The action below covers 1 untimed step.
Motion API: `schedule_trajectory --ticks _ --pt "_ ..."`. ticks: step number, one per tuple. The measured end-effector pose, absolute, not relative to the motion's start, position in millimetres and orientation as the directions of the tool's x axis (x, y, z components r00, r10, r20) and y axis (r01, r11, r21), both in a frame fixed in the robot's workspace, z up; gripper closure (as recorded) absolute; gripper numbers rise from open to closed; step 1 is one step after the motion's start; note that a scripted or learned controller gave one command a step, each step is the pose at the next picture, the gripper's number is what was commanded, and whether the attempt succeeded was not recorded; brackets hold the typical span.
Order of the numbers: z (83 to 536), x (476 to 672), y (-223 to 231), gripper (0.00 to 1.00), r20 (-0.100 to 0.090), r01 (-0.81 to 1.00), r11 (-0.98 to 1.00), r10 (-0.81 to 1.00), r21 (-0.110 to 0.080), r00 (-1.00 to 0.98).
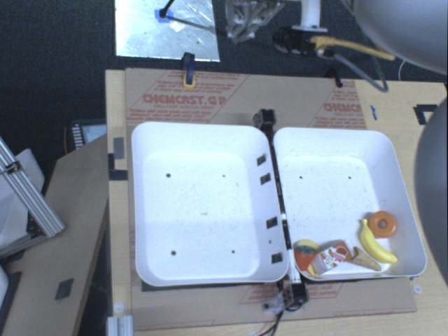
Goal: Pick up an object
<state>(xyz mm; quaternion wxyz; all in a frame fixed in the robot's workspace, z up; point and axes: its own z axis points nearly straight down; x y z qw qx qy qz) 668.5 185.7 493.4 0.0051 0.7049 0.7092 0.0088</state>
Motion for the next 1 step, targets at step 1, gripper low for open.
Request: schedule_trajectory --ticks 1 --pt "490.9 621.1 164.9 1.00 0.001 1.000 0.001 1.000 0.002 -0.001"
